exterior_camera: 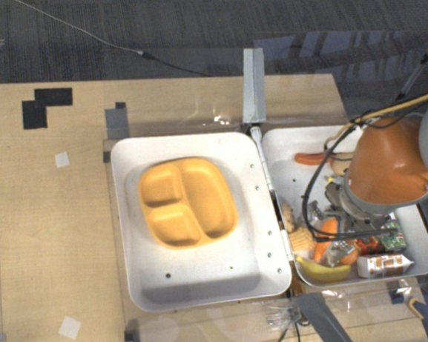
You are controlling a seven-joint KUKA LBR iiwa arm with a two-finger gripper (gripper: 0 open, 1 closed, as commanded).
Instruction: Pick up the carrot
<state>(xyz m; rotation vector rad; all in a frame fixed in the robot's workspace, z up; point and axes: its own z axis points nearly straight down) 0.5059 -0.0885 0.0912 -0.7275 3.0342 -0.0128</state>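
A long orange-red carrot (pixel 310 157) lies at the back of the right bin (pixel 283 149), its right end hidden behind the arm. The arm's orange band (pixel 388 162) hangs over the middle of that bin. Below it, the gripper (pixel 337 236) is low among the clutter at the bin's front, well in front of the carrot. Small orange pieces (pixel 327 227) sit right beside the gripper's metal parts; I cannot tell whether it touches them.
A yellow banana (pixel 327 271), a white carton (pixel 384 265), and red and green items (pixel 380 244) crowd the right bin's front. The left bin (pixel 132 211) holds a yellow compartment tray (pixel 187 201). Black cables loop around the wrist.
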